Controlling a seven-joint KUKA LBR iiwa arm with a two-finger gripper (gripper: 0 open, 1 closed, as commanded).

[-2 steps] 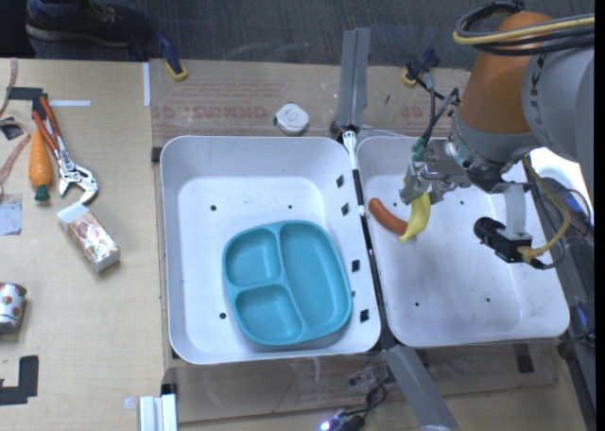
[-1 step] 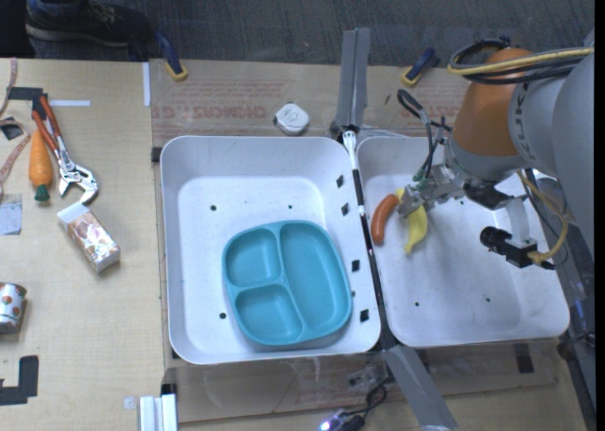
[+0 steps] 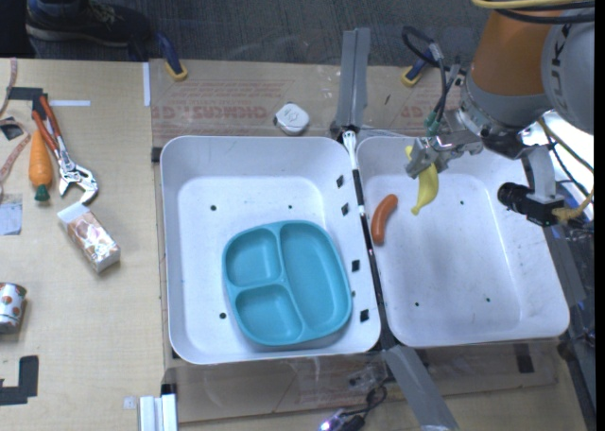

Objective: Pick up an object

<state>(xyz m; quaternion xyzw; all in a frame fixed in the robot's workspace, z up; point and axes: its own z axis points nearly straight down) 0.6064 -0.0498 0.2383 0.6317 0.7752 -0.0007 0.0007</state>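
Camera view. I read the current step as the lift phase of the pick. The grey arm with the orange band (image 3: 525, 27) reaches in from the right, and its jaws (image 3: 427, 161) sit over the rear left part of the right-hand shallow white bin (image 3: 529, 325). A small yellow curved plastic banana (image 3: 425, 189) hangs tip-down directly beneath them, its upper end at the metal fingertips (image 3: 417, 165). I judge the jaws to be clamped on the banana's upper end, since it hangs nearly upright and appears clear of the bin floor. A small orange-red sausage-shaped toy (image 3: 382, 217) lies on the floor of the same bin, near its left wall and just to the left of the banana, apart from it.

Next move, as I judge it: raise the wrist straight up without swinging. The hold is on one end only, so the banana could pivot or slip out.

The left-hand white bin (image 3: 189, 231) holds a teal three-compartment plastic tray (image 3: 284, 283). It plays no part in this step.

Limits of the view: the contact between fingertips and banana is small and partly masked by the wrist hardware and cables, so I cannot confirm how deep the grip is. The gap between the banana's tip and the bin floor is also hard to judge from this slant. The arm is cut off at the right edge.
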